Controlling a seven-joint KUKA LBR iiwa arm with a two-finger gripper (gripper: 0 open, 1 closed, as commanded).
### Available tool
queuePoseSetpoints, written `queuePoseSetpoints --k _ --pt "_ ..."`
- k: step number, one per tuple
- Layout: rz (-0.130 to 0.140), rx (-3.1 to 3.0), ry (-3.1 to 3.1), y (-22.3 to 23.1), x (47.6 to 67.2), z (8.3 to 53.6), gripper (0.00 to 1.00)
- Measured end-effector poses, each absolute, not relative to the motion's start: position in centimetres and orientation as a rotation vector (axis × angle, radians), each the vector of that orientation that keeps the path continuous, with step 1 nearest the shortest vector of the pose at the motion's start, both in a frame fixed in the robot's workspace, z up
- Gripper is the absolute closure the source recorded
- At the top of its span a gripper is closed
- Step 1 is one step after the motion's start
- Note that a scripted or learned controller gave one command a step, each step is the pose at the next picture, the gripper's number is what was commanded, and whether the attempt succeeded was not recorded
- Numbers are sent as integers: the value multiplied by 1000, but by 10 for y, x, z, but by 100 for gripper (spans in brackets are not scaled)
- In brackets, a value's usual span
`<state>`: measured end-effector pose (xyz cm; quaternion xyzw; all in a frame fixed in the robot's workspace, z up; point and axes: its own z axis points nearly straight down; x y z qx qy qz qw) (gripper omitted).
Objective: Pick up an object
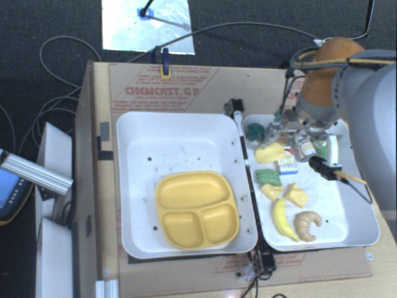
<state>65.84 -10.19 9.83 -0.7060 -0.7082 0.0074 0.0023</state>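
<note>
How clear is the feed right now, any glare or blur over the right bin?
Camera view: lighting is even and soft, shadows faint. The right bin is not washed out; the banana and croissant read sharply. The arm near the lens looks soft. Bright glare sits on the foil sheet.

2 white bins [133, 185]. L of the divider: 1 yellow tray [196, 208]. R of it: 1 banana [283, 218], 1 croissant [308, 223], 1 green item [269, 177], approx 3 yellow chunks [296, 195].
</note>
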Motion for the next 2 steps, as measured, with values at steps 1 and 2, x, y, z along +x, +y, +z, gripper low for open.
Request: queuePoseSetpoints --k 1,2 --pt "0 -2220 -2223 -99 587 84 0" --pt "-3 -2219 -2227 -98 638 85 0"
